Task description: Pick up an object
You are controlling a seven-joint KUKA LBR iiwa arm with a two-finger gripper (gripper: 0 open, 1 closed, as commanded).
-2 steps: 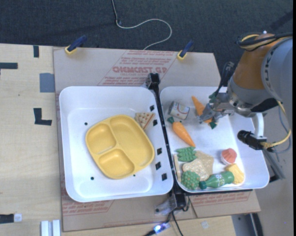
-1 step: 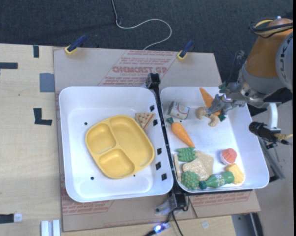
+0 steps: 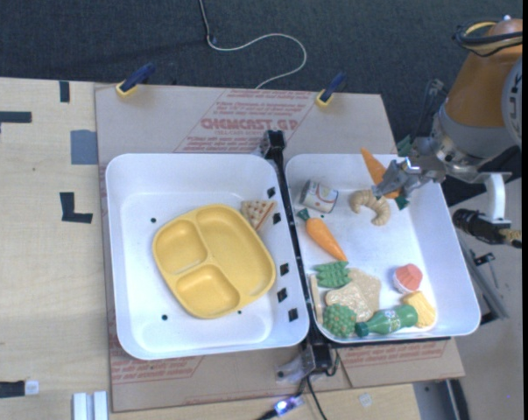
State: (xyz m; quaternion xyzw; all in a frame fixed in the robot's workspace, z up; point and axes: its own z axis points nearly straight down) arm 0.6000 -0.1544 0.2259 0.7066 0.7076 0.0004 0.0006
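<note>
Beige croissant-like toy (image 3: 373, 206) (curved, lying flat) in the right bin's (image 3: 452, 261) upper part, near the hand (image 3: 395, 182).

Both bins (image 3: 123, 234) were plain white. Tray (image 3: 213, 259) was solid yellow, the carrot (image 3: 325, 238) orange with a green top, and the arm (image 3: 478, 90) had that orange band on grey.

Divided plate (image 3: 213, 261) in left bin (image 3: 128, 234), carrot (image 3: 325, 238) in right bin (image 3: 447, 261)

Place: we take it for a robotics lab.
Signs: we see the arm (image 3: 482, 86), two white bins (image 3: 123, 234) on cardboard (image 3: 237, 125), toy food, clamps (image 3: 135, 79).
</note>
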